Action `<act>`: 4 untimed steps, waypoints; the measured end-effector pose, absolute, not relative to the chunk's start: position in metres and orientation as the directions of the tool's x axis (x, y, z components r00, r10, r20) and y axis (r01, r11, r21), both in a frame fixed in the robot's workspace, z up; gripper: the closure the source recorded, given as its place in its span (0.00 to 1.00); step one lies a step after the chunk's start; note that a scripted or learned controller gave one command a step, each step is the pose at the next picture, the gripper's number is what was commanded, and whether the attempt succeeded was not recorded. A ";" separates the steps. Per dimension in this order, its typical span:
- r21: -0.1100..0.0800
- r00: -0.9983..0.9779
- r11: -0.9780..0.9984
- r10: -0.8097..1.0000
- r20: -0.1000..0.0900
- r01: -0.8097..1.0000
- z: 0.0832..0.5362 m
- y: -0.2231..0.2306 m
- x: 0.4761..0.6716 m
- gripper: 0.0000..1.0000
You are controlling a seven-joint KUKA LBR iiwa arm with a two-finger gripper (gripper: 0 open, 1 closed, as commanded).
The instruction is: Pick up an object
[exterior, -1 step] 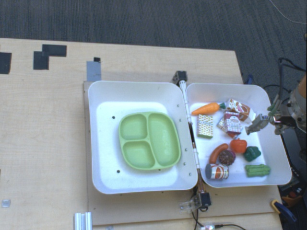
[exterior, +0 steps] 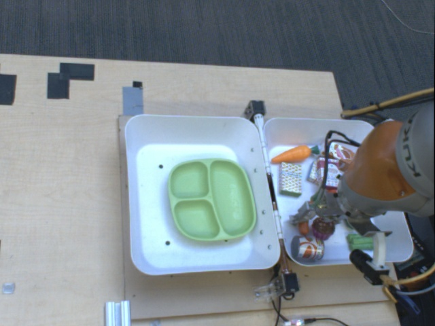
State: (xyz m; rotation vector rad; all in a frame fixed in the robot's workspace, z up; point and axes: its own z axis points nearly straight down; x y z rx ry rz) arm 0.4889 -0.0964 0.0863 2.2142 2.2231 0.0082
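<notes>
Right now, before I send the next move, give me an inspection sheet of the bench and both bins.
Surface: wooden bench, two white bins side by side.
Job's things: right bin holds a carrot, a checked packet, a can and small mixed items.
Clutter: green divided plate in the left bin.
Pincer: pincer low over the right bin's pile; grip unclear.
Cables: wires at the bench's front edge.
Surroundings: dark carpet.

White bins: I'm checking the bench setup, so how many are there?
2. The left bin holds a green divided plate; the right bin holds the clutter under the arm.
</notes>
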 end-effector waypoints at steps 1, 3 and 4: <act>0.012 -0.004 0.004 1.000 0.001 1.000 0.099 -0.096 0.491 1.00; 0.002 -0.004 0.004 1.000 0.000 1.000 0.185 -0.033 0.545 0.00; 0.001 -0.002 0.002 1.000 -0.001 1.000 0.149 -0.092 0.501 0.00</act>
